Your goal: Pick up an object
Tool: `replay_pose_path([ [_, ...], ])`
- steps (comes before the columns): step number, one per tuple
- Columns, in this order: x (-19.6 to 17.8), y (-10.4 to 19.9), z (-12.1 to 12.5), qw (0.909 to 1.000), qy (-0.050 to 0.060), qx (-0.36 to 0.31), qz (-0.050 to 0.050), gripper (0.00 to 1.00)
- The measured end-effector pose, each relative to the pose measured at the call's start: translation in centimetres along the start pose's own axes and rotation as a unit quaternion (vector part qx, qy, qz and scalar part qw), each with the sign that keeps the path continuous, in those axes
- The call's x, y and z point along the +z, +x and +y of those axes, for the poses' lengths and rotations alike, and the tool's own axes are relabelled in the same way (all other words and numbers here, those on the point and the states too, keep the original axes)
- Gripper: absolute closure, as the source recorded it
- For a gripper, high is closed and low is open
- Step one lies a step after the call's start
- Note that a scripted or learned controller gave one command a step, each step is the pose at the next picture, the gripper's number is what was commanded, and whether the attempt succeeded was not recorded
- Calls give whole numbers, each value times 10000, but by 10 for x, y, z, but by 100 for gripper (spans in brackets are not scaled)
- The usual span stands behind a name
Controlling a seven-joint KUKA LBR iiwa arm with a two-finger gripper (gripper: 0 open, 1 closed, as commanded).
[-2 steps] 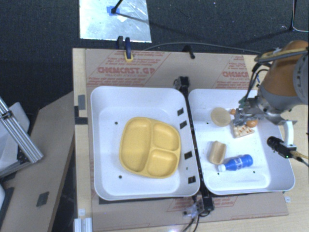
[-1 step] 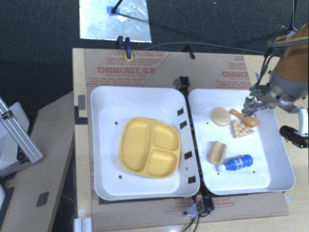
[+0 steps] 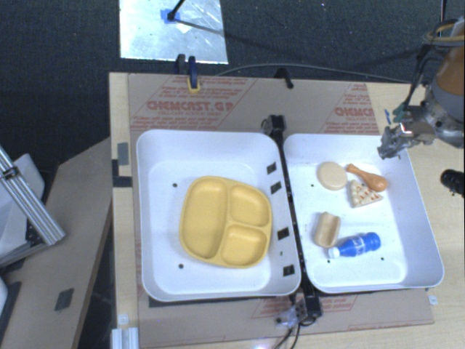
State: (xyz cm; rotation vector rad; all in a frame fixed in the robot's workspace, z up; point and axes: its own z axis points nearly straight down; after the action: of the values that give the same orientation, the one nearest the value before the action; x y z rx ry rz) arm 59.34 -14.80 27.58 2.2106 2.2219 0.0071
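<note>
The hand point(image 3: 390, 145) hangs over the right bin's point(image 3: 418, 217) top right corner; can't tell its state, nothing visibly in it. Looks like the approach step. Next it needs to drop onto one piece: drumstick point(image 3: 365, 177) is nearest, then pizza slice point(image 3: 362, 194), cookie point(image 3: 332, 175), bread point(image 3: 326, 230), bottle point(image 3: 357, 244). One each; left bin point(image 3: 156, 195) has one yellow tray point(image 3: 225, 222).

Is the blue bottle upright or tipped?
Tipped. The blue bottle lies on its side on the right bin floor, white cap pointing toward the divider, beside the tan block.
</note>
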Motion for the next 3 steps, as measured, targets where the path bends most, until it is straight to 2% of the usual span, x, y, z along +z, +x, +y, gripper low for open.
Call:
replay_pose_path([
  [1,-4,52,-14,10000,31,-18,17,100],
  [3,8,176,-35,10000,34,-28,22,100],
])
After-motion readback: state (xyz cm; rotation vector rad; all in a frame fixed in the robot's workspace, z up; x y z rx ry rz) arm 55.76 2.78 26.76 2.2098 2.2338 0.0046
